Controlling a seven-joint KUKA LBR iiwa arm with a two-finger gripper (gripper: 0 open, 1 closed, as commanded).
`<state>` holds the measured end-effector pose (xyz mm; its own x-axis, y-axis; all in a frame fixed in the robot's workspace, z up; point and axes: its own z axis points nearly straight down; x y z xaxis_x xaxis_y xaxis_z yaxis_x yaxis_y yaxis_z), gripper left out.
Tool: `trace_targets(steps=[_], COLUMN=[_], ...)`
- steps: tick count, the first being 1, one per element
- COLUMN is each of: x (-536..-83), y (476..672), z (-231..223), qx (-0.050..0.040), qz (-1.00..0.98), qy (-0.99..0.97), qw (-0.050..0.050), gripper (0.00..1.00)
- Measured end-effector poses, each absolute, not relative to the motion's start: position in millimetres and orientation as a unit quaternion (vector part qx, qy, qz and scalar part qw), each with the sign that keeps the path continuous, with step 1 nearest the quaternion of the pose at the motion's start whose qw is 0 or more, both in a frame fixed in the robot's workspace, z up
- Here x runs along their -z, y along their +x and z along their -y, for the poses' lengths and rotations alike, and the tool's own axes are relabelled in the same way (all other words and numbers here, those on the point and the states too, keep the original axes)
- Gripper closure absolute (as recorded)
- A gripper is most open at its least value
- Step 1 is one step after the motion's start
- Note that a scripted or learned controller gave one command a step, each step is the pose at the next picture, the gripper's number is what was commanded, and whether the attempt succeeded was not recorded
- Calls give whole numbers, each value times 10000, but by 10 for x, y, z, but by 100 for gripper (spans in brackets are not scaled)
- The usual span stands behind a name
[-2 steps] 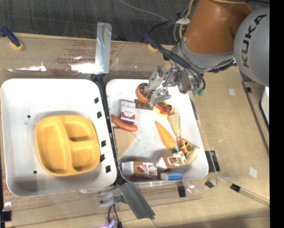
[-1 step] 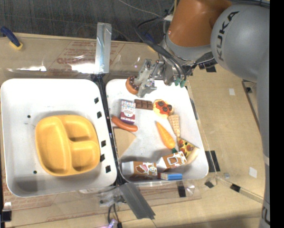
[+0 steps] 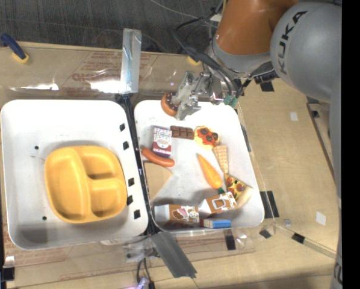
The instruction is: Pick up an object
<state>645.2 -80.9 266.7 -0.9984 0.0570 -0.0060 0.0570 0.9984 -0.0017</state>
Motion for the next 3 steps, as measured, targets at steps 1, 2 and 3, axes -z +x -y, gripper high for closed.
trace_targets(steps=[1, 2, 3], x=[-2776, -2884, -2994], y=[6462, 6473, 6483], z=[805, 802, 800], qx=[13, 17, 21], qz=[-9996, -9996, -9997], qy=[270, 257, 247], qw=[46, 63, 82], gripper=[100, 100, 100])
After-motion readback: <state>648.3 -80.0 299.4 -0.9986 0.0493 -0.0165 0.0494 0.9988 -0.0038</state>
